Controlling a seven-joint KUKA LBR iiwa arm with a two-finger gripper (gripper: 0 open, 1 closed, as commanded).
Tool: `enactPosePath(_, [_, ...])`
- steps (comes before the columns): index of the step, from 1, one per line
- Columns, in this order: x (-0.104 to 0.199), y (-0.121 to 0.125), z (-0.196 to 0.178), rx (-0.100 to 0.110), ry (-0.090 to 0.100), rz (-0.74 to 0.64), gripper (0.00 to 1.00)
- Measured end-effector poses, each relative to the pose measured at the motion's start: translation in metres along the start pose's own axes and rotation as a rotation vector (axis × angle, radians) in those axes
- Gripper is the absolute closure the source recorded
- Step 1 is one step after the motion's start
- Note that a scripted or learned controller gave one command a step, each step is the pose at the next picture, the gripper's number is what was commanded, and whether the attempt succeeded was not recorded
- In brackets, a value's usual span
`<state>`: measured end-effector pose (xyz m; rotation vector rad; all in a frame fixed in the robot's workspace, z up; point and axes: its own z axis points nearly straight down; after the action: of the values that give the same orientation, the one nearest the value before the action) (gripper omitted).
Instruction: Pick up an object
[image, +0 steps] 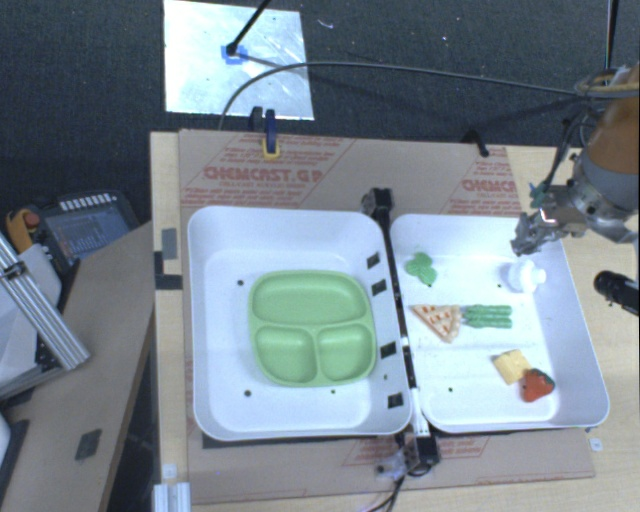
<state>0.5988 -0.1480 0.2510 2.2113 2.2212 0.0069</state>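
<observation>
Camera view: gripper over right bin, just above white piece; finger state not discernible.
You centre over the white piece before descending; waffle, beans, cheese, strawberry lie apart, nearer you.

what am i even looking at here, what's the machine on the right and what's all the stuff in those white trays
This is one picture from a camera fixed above a workbench, looking down at a slant. The grey machine with the orange band at the right edge is a robot arm; its gripper, a two-finger claw, hangs over the far corner of the right bin. I cannot tell whether it holds anything.

Two shallow white bins sit side by side. The left bin holds a green divided plate. The right bin holds toy foods: a green leafy piece, a small white object just below the gripper, a waffle-like wedge beside green beans, a yellow block and a strawberry. The arm's job is to pick one up.
</observation>
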Motion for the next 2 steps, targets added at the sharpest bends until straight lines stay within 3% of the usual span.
enactPosePath(2, [0.115,0.006,0.022,0.007,0.005,-0.006,1.00])
